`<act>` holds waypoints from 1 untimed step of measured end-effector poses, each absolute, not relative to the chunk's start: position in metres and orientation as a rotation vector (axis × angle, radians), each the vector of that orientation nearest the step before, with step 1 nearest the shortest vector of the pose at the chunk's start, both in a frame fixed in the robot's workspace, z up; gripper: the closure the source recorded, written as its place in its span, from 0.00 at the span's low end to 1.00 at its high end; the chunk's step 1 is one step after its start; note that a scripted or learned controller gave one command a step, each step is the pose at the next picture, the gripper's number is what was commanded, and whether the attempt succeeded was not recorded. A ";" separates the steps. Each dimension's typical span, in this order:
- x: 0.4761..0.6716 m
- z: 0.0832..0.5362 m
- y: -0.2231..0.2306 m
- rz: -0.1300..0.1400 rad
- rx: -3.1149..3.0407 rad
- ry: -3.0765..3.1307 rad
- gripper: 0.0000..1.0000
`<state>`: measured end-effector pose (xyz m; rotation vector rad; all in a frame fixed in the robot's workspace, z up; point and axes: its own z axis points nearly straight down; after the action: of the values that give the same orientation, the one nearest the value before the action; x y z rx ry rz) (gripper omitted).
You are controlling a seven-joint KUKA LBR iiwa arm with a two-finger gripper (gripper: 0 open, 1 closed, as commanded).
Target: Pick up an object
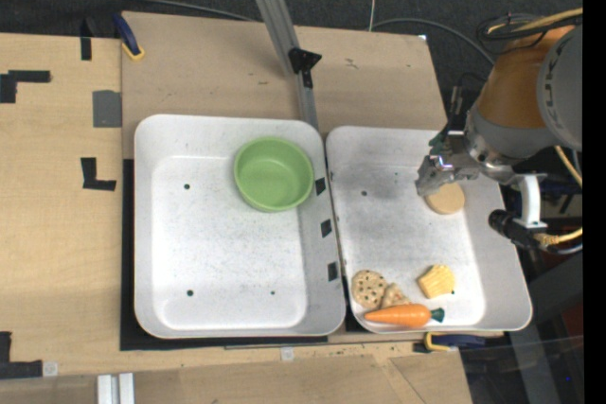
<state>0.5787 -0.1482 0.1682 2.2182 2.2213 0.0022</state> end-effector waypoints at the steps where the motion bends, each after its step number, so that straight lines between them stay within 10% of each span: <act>1: 0.572 0.223 -0.142 0.004 2.217 2.221 1.00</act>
<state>0.5718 -0.1415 0.2233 2.2166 2.2214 0.0037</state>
